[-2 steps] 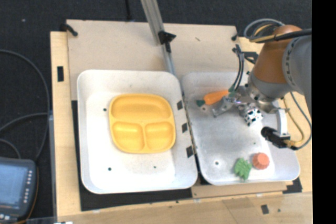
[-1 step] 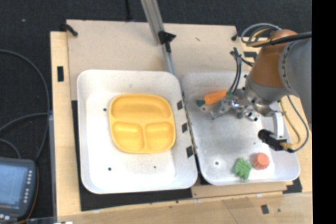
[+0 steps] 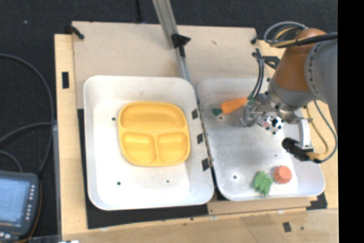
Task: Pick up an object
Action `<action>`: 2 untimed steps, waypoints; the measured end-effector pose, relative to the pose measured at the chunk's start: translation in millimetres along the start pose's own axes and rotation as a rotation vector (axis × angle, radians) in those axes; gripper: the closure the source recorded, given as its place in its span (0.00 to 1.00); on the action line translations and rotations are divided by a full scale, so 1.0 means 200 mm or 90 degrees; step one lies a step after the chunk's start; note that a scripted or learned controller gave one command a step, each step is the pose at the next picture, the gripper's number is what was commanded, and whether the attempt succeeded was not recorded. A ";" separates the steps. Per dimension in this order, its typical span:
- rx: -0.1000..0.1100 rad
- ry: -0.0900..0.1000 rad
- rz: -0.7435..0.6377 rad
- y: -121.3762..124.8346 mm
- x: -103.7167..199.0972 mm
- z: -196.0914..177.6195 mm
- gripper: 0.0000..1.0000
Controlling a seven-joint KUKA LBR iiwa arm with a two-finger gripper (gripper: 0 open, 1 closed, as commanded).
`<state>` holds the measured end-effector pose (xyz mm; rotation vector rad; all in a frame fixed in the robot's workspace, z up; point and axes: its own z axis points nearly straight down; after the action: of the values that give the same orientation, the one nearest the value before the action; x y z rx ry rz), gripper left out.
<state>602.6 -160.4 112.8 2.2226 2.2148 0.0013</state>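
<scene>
Carrot toy (image 3: 233, 105) lies in the right bin (image 3: 250, 168), just beside the gripper (image 3: 253, 118). Jaw state: cannot tell. Best to centre over its orange body before closing.

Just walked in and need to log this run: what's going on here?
The arm's gripper is down in the right bin, next to an orange carrot-shaped toy. A green toy and a reddish-orange one lie near that bin's front edge. A yellow divided tray sits in the left bin.

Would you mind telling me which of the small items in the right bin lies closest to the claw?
The orange carrot, lying just left of the claw near the bin's upper edge. The green toy and the red-orange piece sit together far down at the bin's lower edge.
</scene>
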 end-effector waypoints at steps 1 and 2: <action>-0.003 0.000 -0.004 0.04 -0.03 -0.31 1.00; -0.002 0.000 -0.004 0.05 -0.03 -0.54 1.00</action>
<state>612.7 -165.3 220.0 2.2133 2.2211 0.0049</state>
